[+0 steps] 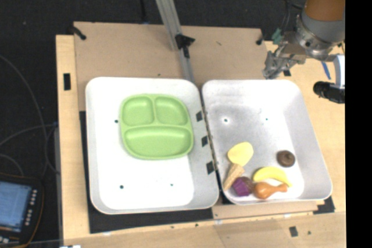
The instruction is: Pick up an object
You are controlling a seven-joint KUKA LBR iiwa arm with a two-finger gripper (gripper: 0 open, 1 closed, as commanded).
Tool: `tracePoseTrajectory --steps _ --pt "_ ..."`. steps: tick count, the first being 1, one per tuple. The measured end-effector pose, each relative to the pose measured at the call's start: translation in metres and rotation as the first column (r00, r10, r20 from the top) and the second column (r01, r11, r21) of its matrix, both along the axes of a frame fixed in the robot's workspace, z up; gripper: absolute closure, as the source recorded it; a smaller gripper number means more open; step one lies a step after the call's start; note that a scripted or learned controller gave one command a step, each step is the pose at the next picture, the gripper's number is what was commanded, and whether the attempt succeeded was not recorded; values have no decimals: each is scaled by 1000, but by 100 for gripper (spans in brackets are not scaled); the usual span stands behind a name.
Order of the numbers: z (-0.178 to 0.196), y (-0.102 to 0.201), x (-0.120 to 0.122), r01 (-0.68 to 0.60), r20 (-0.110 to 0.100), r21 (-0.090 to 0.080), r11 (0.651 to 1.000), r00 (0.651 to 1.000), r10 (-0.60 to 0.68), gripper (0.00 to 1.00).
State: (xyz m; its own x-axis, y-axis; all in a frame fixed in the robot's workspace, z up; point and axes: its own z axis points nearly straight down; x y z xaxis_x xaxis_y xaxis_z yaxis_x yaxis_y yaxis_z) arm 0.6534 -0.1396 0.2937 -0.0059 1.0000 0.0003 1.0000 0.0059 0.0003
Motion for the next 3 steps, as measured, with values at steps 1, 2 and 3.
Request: tracePoseTrajectory --steps 1,2,3 --pt "1 48 -3 0 0 0 1000 1000 0 100" --pt "-7 105 -18 -1 -1 1 1000 1000 1 100" --pt "-7 155 -23 -1 0 1 1000 1000 1 100"
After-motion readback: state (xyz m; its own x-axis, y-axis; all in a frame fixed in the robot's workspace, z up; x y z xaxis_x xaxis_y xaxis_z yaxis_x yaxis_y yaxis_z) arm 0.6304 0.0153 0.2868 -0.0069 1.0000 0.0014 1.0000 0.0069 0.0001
